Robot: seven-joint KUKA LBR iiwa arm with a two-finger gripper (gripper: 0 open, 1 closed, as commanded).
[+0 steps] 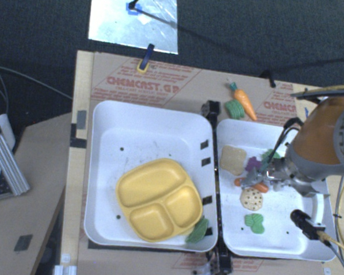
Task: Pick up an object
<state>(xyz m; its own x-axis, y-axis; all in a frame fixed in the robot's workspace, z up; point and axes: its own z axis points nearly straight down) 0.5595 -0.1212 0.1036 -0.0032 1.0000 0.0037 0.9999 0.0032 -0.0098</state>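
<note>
while the arm [329,142] reaches in from the right, its end effector [265,174] sits low over the left part of the right bin [282,250], amid a cluster of toy foods: a purple piece [253,164], an orange piece [259,187], a beige slab [233,160] and a speckled cookie [251,199]. whether the end effector is spread or pinching cannot be told. nothing appears lifted, so the pick looks not yet done. a green piece [253,222] lies nearer. the left bin [118,121] holds a yellow tray [159,198].
</note>
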